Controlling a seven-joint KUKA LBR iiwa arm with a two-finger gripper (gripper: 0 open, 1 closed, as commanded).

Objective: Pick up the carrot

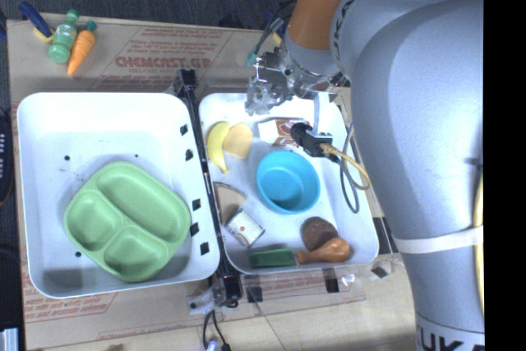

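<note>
The carrot point(80, 51), orange with a green top, lies on the cardboard outside both bins, at the far upper left. It rests beside a green toy bottle point(62, 41). My gripper point(263, 94) hangs over the top edge of the right bin point(362, 218), far to the right of the carrot and apart from it. The grey arm with its orange band covers the upper right of that bin.
The left bin point(33, 177) holds a green divided plate point(127, 218). In the right bin lie a banana point(216, 145), a yellow slice point(239, 140), a blue bowl point(288, 181), a brown drumstick point(322, 241), a green stick point(271, 257) and a small box point(245, 228). A blue object point(33, 19) lies by the bottle.
</note>
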